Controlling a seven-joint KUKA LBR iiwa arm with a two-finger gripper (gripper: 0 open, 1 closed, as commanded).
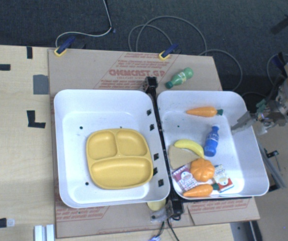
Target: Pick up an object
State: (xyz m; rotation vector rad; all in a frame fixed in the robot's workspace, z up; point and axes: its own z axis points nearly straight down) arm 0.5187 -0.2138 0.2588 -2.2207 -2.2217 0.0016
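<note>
From the camera above the worktop (pixel 13 134), two shallow white bins sit side by side on a sheet of brown cardboard (pixel 128 69). The left bin (pixel 68 109) holds a yellow divided plate (pixel 119 158), lying flat near the bin's middle.

The right bin (pixel 249 149) holds the loose things. An orange toy carrot (pixel 202 112) lies near the far wall, pointing left to right. A small blue bottle (pixel 211 140) lies just below it, toward the middle. Beside the bottle's lower end is a yellow banana (pixel 188 146), curved and lying flat. Nearer the front wall an orange pumpkin-shaped toy (pixel 202 169) rests on a red-and-white packet (pixel 184 178), and a second carrot (pixel 198 190) lies against the packet's front edge.

Outside the bins, a green bottle (pixel 179 77) lies on the cardboard behind the right bin.

The gripper (pixel 242 123) reaches in at the right bin's right rim, well apart from the toys. Whether its fingers are apart or closed cannot be told; nothing can be made out between them.
</note>
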